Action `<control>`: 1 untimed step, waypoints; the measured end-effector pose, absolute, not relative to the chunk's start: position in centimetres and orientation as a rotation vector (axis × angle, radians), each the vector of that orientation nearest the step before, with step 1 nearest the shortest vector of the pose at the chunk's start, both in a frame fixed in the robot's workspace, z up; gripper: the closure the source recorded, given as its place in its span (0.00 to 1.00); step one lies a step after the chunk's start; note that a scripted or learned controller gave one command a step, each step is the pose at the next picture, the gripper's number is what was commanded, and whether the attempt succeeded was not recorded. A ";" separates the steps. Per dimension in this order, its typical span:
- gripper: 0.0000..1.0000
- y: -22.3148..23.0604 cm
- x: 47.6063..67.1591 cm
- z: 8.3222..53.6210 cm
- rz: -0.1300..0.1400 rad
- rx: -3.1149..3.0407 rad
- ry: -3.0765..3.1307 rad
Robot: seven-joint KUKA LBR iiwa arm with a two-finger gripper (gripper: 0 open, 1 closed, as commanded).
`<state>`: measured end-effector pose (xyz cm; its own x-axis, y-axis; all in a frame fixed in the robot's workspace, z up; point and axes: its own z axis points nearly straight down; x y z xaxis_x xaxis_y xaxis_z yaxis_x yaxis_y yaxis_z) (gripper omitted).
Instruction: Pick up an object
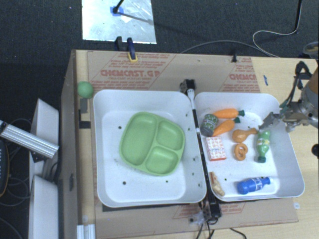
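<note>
Since the gripper [273,117] sits at the right bin's [291,156] far right edge, just above the green bottle [262,144], drop straight onto its middle; can't tell how the jaws stand. Avoid the nearby pretzel [240,151].

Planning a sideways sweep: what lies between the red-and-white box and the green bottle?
In the camera view, a brown pretzel lies between the red-and-white box and the green bottle.
</note>
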<state>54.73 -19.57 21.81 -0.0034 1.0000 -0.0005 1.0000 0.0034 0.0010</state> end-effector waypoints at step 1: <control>0.00 -16.2 58.0 8.4 0.002 2.216 2.225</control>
<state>58.01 -16.20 8.43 -0.0040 1.0000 -0.0003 1.0000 0.0040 0.0023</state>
